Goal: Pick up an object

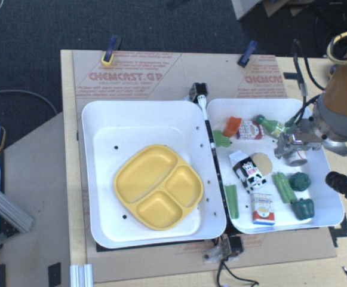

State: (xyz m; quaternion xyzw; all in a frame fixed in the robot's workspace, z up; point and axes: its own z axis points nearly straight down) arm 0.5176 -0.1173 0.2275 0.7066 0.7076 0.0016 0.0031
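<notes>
The tool (291,151) hangs over the right bin (334,211); its spread cannot be told. The nearby green toy cucumber (283,187) looks light, rigid, slippery; mid-length grip suits.

Left bin (95,130) holding a yellow divided tray (158,186). Right bin (334,211) crowded with small toy foods: green bottle (269,125), cow-patterned carton (251,173), green pepper (303,208). Gripper (292,150) low over the right bin, near the bottle.
</notes>
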